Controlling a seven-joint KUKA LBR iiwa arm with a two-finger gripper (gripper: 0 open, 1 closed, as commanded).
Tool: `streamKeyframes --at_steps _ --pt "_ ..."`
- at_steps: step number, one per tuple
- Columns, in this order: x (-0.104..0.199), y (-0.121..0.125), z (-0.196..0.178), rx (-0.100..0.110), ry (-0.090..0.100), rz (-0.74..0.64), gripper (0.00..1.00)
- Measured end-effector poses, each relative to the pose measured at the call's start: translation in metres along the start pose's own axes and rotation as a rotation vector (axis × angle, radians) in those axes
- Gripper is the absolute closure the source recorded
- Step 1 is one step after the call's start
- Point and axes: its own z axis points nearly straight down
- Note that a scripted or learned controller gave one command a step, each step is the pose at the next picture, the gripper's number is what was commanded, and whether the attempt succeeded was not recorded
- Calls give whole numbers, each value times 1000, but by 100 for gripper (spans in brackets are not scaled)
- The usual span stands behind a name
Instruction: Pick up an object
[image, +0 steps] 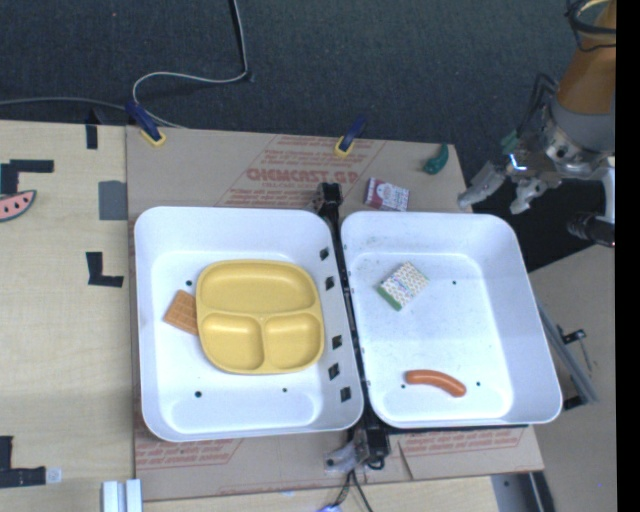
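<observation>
My gripper (500, 190) hangs at the upper right, just beyond the far right corner of the right bin (520, 260), open with nothing between its fingers. In the right bin lie a small green-and-white packet (402, 285) near the far left and an orange sausage (435, 382) near the front. The left bin (160, 330) holds a yellow divided plate (262, 314) with a brown waffle-like cracker (181, 312) tucked under its left edge.
A small red-and-white packet (386, 194) and a teal clip (436, 158) lie on the cardboard behind the bins. Yellow-blue clamps (148, 124) (350, 138) hold the cardboard's far edge. A black cable (190, 75) loops behind.
</observation>
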Motion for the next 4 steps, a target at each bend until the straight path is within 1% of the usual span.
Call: streamKeyframes --at_steps 1,2,3,4 --pt "27 -18 152 1 1 0 0" --pt "75 -19 171 -2 -1 -1 0" --pt "105 -57 171 -3 -1 1 0" --pt "104 -57 161 -4 -2 1 100"
